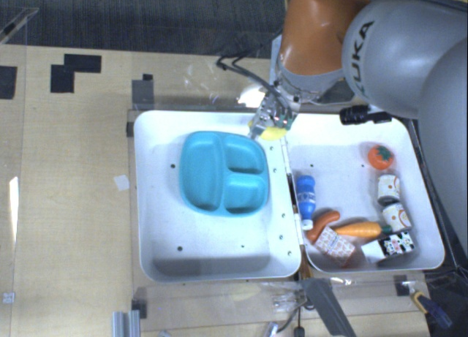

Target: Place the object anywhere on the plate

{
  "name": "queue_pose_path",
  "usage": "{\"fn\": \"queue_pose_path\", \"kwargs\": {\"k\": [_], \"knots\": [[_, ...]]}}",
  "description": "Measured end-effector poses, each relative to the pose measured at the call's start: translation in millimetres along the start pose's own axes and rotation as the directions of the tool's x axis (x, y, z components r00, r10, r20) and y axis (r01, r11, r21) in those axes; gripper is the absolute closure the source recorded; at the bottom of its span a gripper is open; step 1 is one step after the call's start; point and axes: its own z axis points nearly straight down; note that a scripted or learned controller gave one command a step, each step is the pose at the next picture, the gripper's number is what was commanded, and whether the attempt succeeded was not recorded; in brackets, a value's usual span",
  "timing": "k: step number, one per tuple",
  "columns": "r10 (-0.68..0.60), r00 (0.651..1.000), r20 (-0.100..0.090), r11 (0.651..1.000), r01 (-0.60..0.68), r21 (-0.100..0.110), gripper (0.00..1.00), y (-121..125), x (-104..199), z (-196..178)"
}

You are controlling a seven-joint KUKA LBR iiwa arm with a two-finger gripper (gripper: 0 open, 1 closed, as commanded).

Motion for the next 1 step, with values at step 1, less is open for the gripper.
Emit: {"fn": "queue_pose_path", "kwargs": {"k": [1], "knots": [[0.001, 1.0, 0.001, 1.0, -0.001, -0.001, 0.0, -0.1, -0.3, -0.7]]}}
